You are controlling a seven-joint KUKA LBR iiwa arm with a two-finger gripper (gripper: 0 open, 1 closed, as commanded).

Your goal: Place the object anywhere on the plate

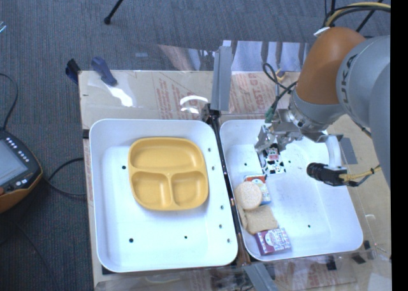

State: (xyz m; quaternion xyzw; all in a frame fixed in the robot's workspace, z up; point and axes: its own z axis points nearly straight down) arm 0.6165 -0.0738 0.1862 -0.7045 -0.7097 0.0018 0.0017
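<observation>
We are working over two shallow white plastic bins, the left bin (108, 245) and the right bin (331, 220), sitting side by side on the cardboard-covered surface (153, 89). The grey arm with its orange band (331, 60) is reaching into the right bin's far-left part, and the end effector (273, 149) is hanging just above a small white carton with black patches (275, 165). We cannot tell whether it is clenched or released, so we are not counting anything as grasped.

The yellow three-compartment plastic plate (168, 173) is lying near the middle of the left bin; it looks smooth, rigid and rounded at the corners, with low dividers.

Toward the right bin's near-left corner we are seeing a flat tan slice like toast (260, 221), a round beige biscuit-like disc (248, 195) and a small dark red packet (273, 241), clustered and touching.

For this step we are judging that a square descent onto the carton matters, since light cardboard may tip or slide; then lift clear of the bin walls before crossing left.
</observation>
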